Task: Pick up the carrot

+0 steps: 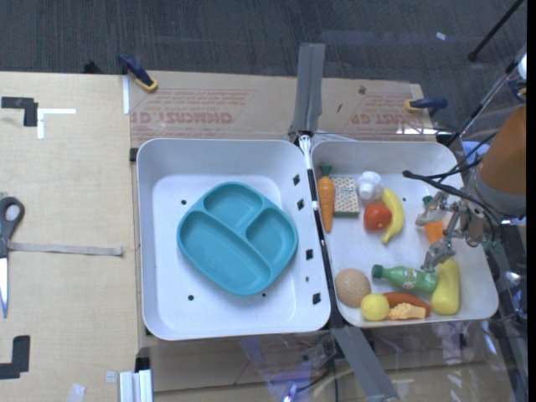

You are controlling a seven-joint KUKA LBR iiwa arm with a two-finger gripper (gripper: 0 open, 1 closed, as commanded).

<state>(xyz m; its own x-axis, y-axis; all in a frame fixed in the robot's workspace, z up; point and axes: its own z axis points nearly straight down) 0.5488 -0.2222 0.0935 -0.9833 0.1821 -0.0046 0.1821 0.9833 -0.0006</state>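
Gripper [437, 254] hanging over the right bin [479, 308], carrot [326, 203] lying untouched at the bin's left wall.

The arm [507, 162] is reaching in from the right of the frame, and the gripper is hovering at the right side of that bin, just above the green bottle [406, 277] and beside a yellow piece [447, 286]; whether its fingers are spread or closed I cannot tell. The carrot is lying lengthwise against the left wall, well apart from the gripper, with a sponge [344, 193] just right of it and a tomato [378, 216] and banana [394, 216] further right. The left bin [151, 249] is holding a blue tray [238, 238]. Scissors [7, 249] are lying at the frame's far left.
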